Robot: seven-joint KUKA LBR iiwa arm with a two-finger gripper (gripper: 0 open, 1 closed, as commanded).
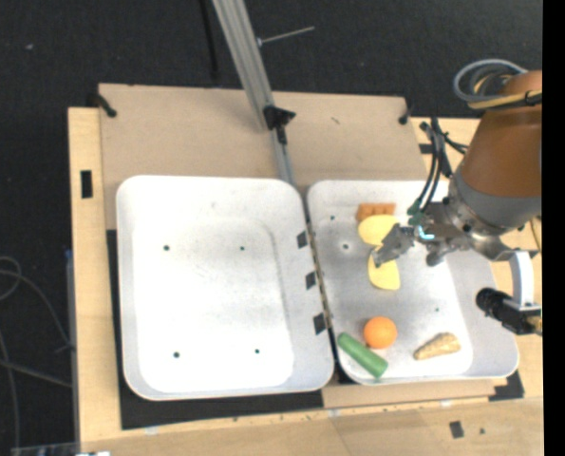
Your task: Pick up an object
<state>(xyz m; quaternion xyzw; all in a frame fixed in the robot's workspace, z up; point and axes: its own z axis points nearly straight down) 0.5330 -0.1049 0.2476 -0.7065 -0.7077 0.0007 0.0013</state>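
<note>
From my remote station I read the gripper (413, 245) as hanging over the right bin (472, 283), its dark fingers (392, 248) spread apart with nothing between them. The arm (499, 160) enters from 3 o'clock, a smooth orange band above a grey wrist, with black cables looping off its upper side. The right bin is shallow, white, matte plastic with rounded corners and a lightly speckled floor. At 9 o'clock of the fingers, touching or nearly so, lie two smooth pale-yellow pieces: an upper yellow piece (375, 229), oval, and a lower yellow piece (385, 274), rounder, at about 7 o'clock of the fingertips. I cannot tell whether a fingertip contacts either one. A flat ridged orange block (376, 211) sits at 12 o'clock of the upper yellow piece. Toward 6 o'clock in the bin rest a glossy orange ball (380, 332), a green cylinder (362, 354) lying tilted against the bin's near-left corner, and a tan wedge (437, 347) with a rough surface. The left bin (206, 283), same material, adjoins at 9 o'clock. Both stand on a light wooden bench (197, 131); a slanted aluminium strut (244, 50) rises at 12 o'clock, and dark carpet (35, 46) surrounds the bench.
</note>
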